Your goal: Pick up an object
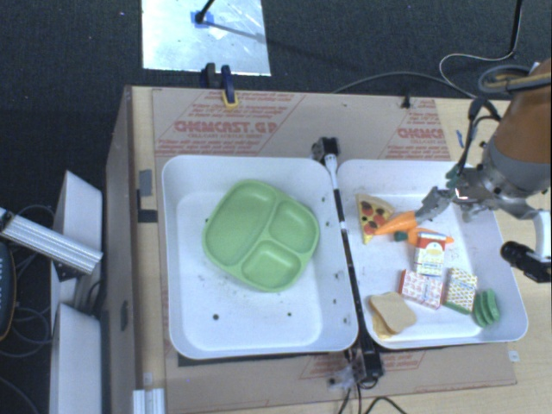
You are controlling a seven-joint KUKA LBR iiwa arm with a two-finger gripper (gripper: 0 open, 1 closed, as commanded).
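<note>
One carrot [397, 224], lengthwise left-right

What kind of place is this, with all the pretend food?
Probably a robot lab, not a kitchen. A grey and orange robot arm reaches over two white bins on a bench, the toy pizza slice and carrot are for practice, and cables trail across the dark floor.
</note>
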